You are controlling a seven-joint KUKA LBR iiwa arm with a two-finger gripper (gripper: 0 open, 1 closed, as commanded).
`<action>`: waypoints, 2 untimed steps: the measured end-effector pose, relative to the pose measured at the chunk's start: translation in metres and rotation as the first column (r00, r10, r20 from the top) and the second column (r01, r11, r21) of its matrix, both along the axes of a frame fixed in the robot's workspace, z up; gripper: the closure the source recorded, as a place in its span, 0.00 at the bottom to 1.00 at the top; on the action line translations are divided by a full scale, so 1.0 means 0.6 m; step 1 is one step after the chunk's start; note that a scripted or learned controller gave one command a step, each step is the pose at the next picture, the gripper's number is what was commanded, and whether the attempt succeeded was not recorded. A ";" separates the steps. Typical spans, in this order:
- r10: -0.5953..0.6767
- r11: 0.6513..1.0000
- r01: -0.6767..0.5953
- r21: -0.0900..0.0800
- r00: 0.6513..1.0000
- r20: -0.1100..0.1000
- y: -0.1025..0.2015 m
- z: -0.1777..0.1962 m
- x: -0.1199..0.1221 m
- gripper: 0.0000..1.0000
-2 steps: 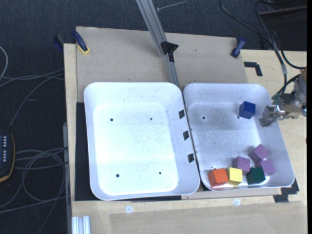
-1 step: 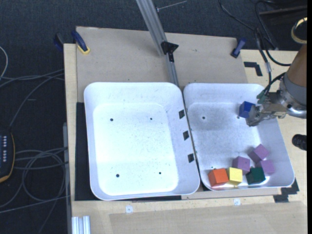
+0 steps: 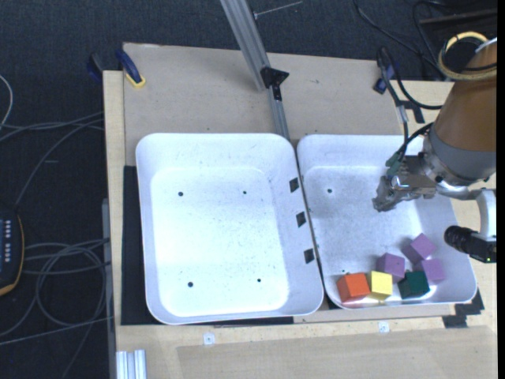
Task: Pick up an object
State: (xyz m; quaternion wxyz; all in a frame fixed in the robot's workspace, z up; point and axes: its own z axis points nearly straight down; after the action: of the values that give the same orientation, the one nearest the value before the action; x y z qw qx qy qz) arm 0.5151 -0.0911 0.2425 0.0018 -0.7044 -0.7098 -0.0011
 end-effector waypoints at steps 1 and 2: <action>-0.001 1.000 0.001 0.000 1.000 -0.002 0.090 -0.017 -0.016 1.00; 0.000 1.000 0.000 -0.001 1.000 0.003 0.167 -0.003 -0.022 1.00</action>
State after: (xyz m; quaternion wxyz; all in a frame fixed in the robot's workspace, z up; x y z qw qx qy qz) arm 0.5021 0.0089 0.2409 0.0004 -0.7045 -0.7097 -0.0015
